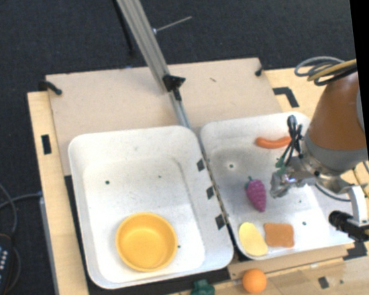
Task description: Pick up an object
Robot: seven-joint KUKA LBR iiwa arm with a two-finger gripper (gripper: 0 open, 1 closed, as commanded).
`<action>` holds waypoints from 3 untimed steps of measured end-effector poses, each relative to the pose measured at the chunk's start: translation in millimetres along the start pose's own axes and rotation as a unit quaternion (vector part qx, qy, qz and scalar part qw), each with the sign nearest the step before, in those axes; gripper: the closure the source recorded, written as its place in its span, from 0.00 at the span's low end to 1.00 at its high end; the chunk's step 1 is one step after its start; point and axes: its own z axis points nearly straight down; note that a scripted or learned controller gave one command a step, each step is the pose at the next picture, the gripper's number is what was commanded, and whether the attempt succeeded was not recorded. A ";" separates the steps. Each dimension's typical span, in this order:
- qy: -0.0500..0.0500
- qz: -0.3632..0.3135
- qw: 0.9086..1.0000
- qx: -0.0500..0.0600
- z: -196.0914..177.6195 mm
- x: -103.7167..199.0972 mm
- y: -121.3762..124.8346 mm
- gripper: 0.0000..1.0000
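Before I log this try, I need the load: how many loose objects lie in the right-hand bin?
4: a purple grape bunch mid-bin, an orange carrot near the far wall, a pale yellow piece and an orange block along the near wall. The arm may hide more.

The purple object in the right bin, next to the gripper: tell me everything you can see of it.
The purple object is a small, bumpy, oval lump that looks like a toy bunch of grapes, magenta-purple and matte, with a tiny dark stem at its top. It lies on the floor of the right bin, near the middle, narrower end toward the bin's near edge. The gripper sits just to its right, very close; whether they touch is unclear. The other items lie apart from it.
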 end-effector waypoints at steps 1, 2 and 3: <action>0.000 0.000 1.000 0.000 -54.1 -1.3 2.9 1.00; 0.001 -0.002 1.000 0.003 -57.0 38.3 22.6 1.00; 0.001 -0.002 1.000 0.004 -43.3 85.1 45.6 1.00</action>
